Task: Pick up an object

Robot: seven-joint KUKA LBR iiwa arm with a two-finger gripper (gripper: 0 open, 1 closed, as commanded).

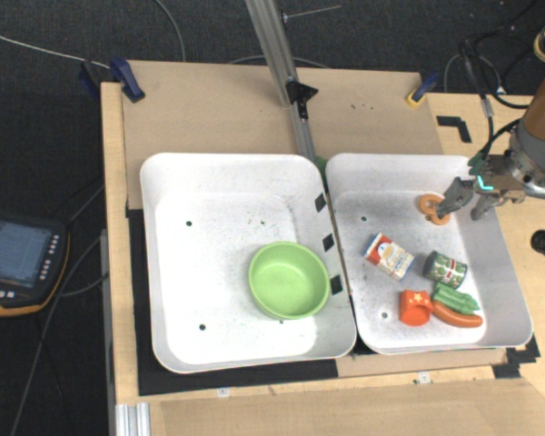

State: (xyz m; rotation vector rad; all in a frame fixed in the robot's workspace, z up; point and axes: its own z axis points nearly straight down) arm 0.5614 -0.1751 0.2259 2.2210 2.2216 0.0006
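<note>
My gripper point(465, 203) hangs over the back right of the right bin point(518, 289), open, with nothing between its fingers. Its left finger point(449, 201) is right beside a small orange ring point(429, 207) that lies on the bin floor. Further forward in the same bin lie a small red-and-white carton point(388, 255), a green can point(446, 268), an orange cup point(415, 307), and a green and orange vegetable toy point(457, 306). A light green bowl point(289, 280) sits in the left bin point(163, 243), near its front right.
A metal post point(282, 53) slants up from between the bins at the back. Black clips point(325, 240) sit along the wall where the bins meet. A handheld pendant point(18, 262) lies off the bench at the left.
</note>
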